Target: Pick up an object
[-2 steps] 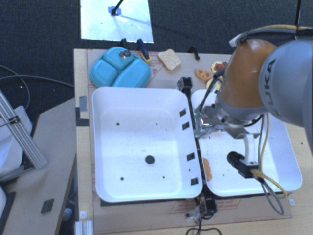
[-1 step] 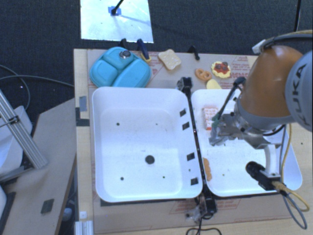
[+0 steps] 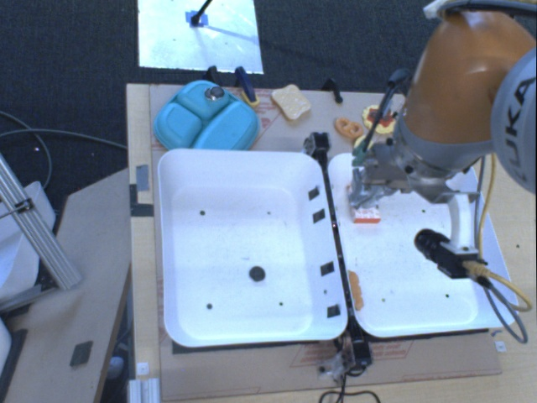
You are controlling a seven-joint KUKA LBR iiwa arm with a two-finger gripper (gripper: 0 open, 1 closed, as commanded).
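Two shallow white bins sit side by side, and the gripper (image 3: pixel 365 196) hangs low in the right bin (image 3: pixel 419 305), directly over a small red-and-white packet (image 3: pixel 367 216) lying flat near that bin's far left part. From this angle I cannot tell whether the claw is released or clenched, and nothing shows that the packet is held. To do the pick well, I judge the descent should stay centred on the packet, closing across its narrow sides, since a thin flat carton on smooth plastic will likely slide if nudged off-centre. A small orange, lumpy piece (image 3: pixel 355 290) lies against the near left wall of the same bin. The left bin (image 3: pixel 193 250) holds a small dark round disc (image 3: pixel 257 273). Beyond the bins rest a glossy blue moulded plastic toy (image 3: pixel 207 117) and a toast-like slice (image 3: pixel 291 102).
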